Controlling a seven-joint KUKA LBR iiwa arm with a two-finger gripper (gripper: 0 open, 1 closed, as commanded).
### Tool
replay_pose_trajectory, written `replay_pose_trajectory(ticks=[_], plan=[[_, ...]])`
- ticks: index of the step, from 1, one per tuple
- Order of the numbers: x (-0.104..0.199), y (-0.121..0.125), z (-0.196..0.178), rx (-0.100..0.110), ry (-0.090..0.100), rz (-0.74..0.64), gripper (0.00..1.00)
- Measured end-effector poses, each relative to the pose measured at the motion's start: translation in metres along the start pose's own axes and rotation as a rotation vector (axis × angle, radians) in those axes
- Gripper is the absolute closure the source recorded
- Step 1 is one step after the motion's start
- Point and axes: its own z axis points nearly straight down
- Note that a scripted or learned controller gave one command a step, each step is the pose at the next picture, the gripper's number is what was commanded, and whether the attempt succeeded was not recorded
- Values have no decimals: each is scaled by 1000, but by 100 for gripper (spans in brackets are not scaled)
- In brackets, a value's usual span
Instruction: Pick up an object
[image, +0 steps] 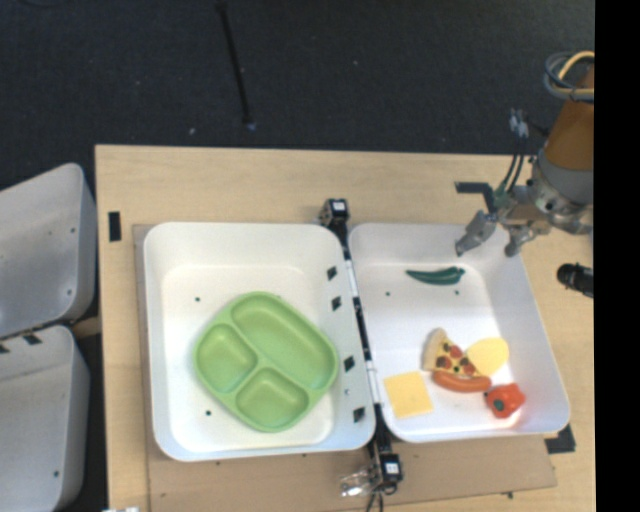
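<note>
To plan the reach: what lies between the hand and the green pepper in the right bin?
In the camera view, just bare white bin floor separates the hand from the green pepper; nothing lies between them.

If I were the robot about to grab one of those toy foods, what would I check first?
1. Fingers apart: ok. The gripper hangs open over the back rim of the right bin.
2. Gripper free of load: ok, nothing sits between the fingers.
3. A nearby target: ok. The green pepper lies just in front of the gripper, apart from other items.
4. Room around other targets: not ok. The pizza slice, sausage and yellow round piece touch or overlap.
5. Cheese square graspable: cannot tell; it lies flat near the bin wall.
6. Left bin: ok, its green tray is out of the way.
</note>
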Motion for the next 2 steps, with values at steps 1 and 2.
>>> replay_pose_trajectory(ticks=[1,2], plan=[[0,3,-9,-14,-4,-4,0],[4,0,52,-10,-4,-4,0]])
